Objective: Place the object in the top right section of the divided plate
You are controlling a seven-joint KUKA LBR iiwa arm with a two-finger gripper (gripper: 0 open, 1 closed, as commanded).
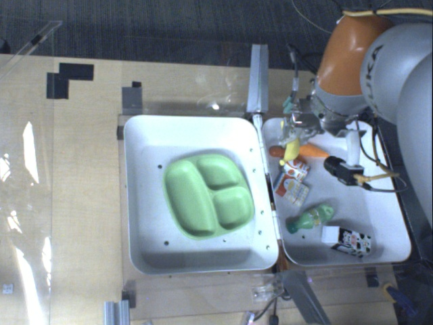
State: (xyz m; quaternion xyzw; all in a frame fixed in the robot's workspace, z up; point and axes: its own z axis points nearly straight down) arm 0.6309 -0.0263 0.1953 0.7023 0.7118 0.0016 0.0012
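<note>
A green divided plate (203, 198) lies in the left bin (139, 181), with one long section on its left and two smaller ones on its right. All three sections hold nothing. My gripper (298, 128) hangs over the back left corner of the right bin (389, 225). Directly under it are a small yellow object (291, 150) and an orange carrot (313, 152). Whether the gripper touches the yellow object is hidden by the wrist.
Also in the right bin are a red and white carton (295, 170), a clear packet (295, 192), a green bottle (310, 218) on its side and a white and black box (346, 240). A metal post (256, 80) stands between the bins at the back.
</note>
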